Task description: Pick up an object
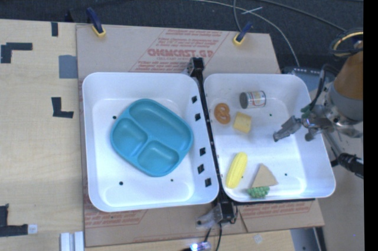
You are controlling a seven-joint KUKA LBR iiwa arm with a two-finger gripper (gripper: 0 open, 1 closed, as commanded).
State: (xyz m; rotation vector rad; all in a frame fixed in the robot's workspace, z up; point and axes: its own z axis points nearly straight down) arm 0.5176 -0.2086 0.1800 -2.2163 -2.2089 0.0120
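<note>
The right bin point(295, 88) holds several small items: a little can point(253, 99) lying on its side, an orange pretzel-like ring point(222, 113), a pale yellow cube point(242, 123), a yellow corn cob point(237, 170), a tan wedge point(265, 175) and a green piece point(258, 191). My gripper point(297, 129) hovers over the right side of this bin, its two dark fingers spread apart with nothing between them. It stands to the right of the cube and above the wedge in the view.
The left bin point(94, 90) holds a blue divided plate point(152, 136). A black divider point(203, 126) runs between the bins. Cables cross the dark floor behind, and two clamps point(94, 22) pin the cardboard base.
</note>
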